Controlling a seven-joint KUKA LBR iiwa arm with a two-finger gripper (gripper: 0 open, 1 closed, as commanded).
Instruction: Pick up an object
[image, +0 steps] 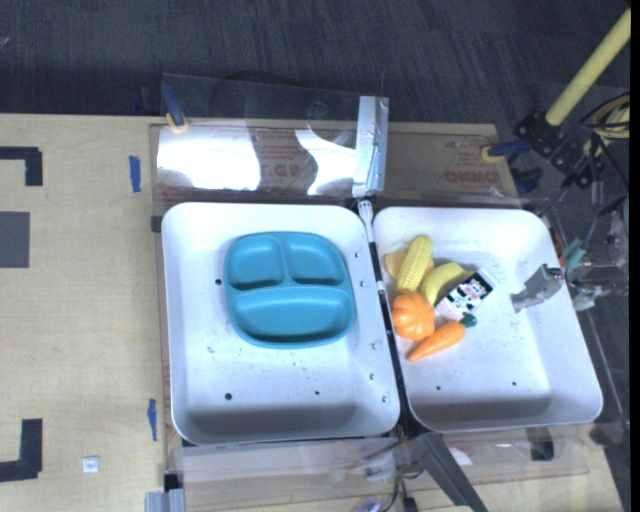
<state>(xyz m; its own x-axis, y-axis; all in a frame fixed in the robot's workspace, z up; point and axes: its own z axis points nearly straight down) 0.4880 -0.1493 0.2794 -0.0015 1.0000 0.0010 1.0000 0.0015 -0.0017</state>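
Carrot (437, 341) lies well apart from pincer (537, 286), grip unreadable.

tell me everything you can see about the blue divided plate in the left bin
The blue divided plate is a rounded-rectangle tray of smooth, matte plastic by its look, teal-blue all over. Raised ridges split it into three compartments: two smaller ones on the far side and one long one on the near side. It lies flat, right side up, on the floor of the left white bin, roughly central and a little toward the far wall. Nothing sits in it and nothing else touches it.
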